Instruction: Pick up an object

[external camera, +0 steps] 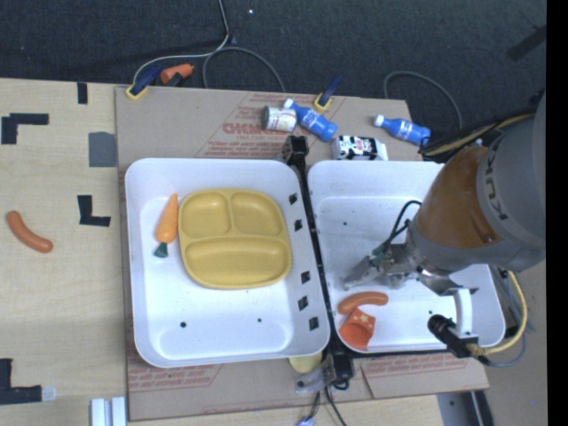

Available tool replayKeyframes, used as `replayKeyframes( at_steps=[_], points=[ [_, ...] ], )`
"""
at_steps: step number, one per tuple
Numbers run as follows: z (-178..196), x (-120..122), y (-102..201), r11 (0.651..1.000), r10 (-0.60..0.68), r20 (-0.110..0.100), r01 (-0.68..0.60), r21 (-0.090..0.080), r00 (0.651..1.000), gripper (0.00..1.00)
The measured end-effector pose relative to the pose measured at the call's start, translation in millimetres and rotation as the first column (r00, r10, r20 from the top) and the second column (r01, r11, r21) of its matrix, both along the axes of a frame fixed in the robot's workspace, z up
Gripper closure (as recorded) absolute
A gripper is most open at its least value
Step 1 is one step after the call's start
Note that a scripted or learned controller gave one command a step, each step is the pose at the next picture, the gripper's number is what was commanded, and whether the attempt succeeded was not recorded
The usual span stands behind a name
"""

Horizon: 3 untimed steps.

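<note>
Bench with a cardboard sheet, two white bins and loose items

The wooden bench (53,327) carries a brown cardboard sheet (213,127) on which the left bin (142,264) and the right bin (355,177) sit side by side, touching along a black divider. Behind the bins on the cardboard lie a white bottle (280,118), a blue bottle (317,122), another blue bottle (403,130) and a black-and-white carton (359,147). A toy sausage (28,232) lies on bare bench at far left, among black tape marks (89,211).
</note>
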<state>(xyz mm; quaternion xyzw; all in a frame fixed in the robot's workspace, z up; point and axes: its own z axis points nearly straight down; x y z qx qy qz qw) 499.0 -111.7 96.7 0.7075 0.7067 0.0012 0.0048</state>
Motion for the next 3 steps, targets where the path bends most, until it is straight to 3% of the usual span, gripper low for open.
replayKeyframes(
  at_steps=[1, 2, 3],
  points=[
    [78, 33, -77, 1.000, -0.002, 0.000, 0.002, -0.002, 1.000, 0.00],
    [13, 39, 16, 1.000, 0.009, -0.016, -0.009, 0.010, 1.000, 0.00],
    [-5, -7, -1, 1.000, -0.001, -0.015, 0.002, 0.006, 1.000, 0.00]
  ],
)
